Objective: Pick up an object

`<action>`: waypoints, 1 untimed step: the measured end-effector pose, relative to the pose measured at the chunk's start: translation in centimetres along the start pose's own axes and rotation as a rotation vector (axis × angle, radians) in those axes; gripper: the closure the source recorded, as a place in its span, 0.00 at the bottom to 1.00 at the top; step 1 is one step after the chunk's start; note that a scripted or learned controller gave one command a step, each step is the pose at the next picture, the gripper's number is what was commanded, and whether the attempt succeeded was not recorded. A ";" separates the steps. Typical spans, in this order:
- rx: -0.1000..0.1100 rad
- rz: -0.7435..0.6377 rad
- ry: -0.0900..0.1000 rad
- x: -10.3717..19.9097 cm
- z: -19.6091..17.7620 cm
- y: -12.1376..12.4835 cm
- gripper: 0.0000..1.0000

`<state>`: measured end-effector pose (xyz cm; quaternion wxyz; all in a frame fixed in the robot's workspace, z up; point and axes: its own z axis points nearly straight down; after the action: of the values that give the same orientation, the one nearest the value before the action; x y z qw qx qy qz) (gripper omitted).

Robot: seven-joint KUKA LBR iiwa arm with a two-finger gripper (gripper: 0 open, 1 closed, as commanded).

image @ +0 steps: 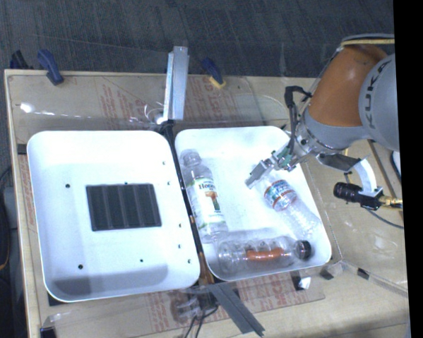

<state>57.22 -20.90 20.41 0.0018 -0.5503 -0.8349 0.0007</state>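
Note:
Three clear plastic bottles lie in the right bin. One with a white label lies lengthwise along the left wall. One with an orange-brown piece inside lies across the front wall. The third, with a blue and red label, lies slanted by the right wall. My gripper hangs low over the right bin's upper middle, just above and left of the top end of the blue-labelled bottle. Nothing can be seen held in it.
The left bin holds a flat black ribbed rectangle at its middle. A grey metal bar rises between the bins at the back. Blue clamps grip the bench's far edge.

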 end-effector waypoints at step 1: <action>-0.001 -0.016 -0.002 -1.2 2.9 2.4 0.00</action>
<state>59.88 -21.02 17.47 0.0004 -0.5437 -0.8393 0.0007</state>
